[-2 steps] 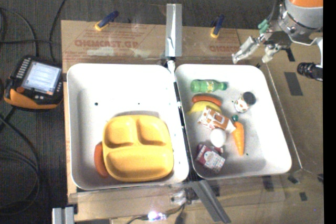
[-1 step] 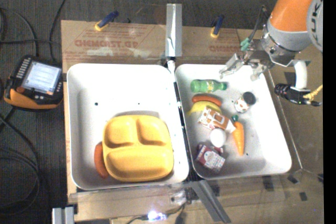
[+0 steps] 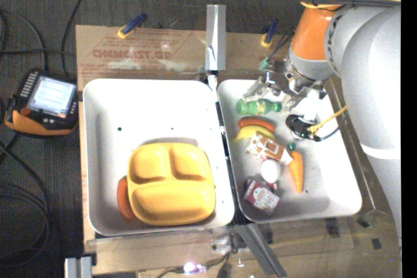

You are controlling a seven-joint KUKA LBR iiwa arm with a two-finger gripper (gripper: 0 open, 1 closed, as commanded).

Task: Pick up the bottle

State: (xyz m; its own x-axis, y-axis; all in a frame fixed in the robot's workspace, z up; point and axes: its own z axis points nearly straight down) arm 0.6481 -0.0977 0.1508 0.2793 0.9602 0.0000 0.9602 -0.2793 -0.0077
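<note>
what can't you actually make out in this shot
- Gripper fingers, camera view: too small and cluttered above the green plastic bottle to read their state or any contact.
- Orange round object, left bin: mostly hidden under the yellow compartment tray.
- Label print on the small dark red packet: too blurred to read.

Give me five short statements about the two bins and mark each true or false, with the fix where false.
1. The green bottle lies on its side in the right bin. True.
2. The yellow divided tray is in the right bin. False: it sits in the left bin.
3. The carrot lies in the same bin as the bottle. True.
4. The gripper is above the left bin. False: it is at the far end of the right bin, near the bottle.
5. The handheld screen unit rests inside the left bin. False: it lies outside it, to the left.
</note>
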